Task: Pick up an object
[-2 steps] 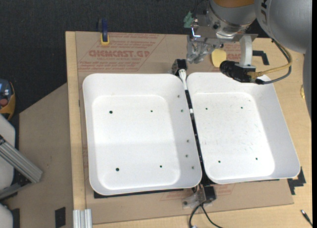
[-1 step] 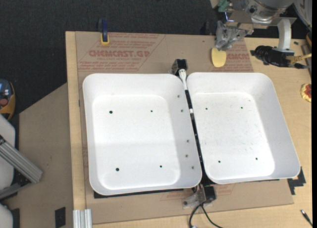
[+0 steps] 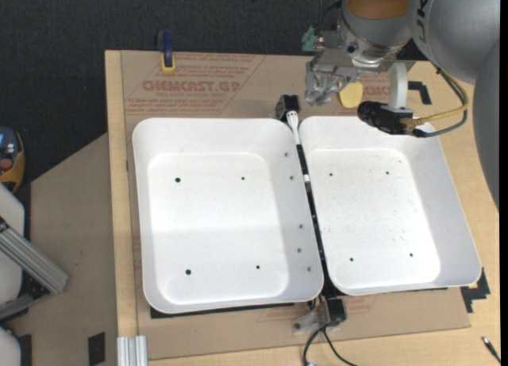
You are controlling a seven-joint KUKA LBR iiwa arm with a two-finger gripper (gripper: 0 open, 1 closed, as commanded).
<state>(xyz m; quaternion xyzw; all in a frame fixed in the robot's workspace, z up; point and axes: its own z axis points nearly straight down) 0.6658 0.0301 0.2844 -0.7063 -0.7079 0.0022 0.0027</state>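
camera view:
claw (image 3: 327,93): sits raised past the far rim of the right bin (image 3: 444,198), over the brown board (image 3: 198,82), not down in either bin. Can't tell how it's set, honestly; it's a metal blur from this angle.
yellow thing (image 3: 350,93): small pale-yellow lump right beside the claw, touching or just behind it. Probably the object to pick up. Whether it's actually pinched or only lying next to the claw, I can't tell.
left bin (image 3: 155,221): butted against the right bin, so both stay inside one reach.
blue clamp (image 3: 166,48): way left of the claw at the board's far edge, looks like it pins the board to the counter.
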